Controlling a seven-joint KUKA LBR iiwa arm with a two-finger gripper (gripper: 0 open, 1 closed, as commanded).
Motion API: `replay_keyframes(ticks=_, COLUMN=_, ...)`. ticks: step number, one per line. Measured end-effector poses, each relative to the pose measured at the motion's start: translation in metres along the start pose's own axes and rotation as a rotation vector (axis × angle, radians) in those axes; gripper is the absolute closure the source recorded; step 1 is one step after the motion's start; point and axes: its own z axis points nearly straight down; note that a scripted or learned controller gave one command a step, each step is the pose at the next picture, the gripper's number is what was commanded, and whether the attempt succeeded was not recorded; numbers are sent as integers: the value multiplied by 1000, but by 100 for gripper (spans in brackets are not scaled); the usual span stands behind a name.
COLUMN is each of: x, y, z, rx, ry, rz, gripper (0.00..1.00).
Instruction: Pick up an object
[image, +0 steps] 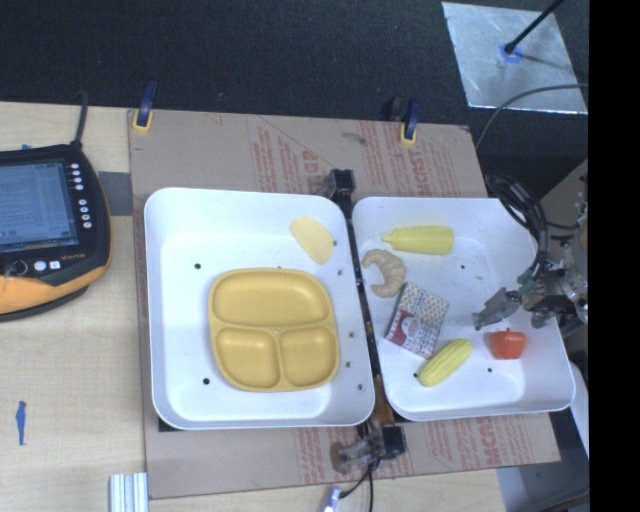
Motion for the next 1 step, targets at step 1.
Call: replay_keyframes(ticks=1, x=66, y=-5, z=123, rx=6, ry=4, rz=-5, gripper=0)
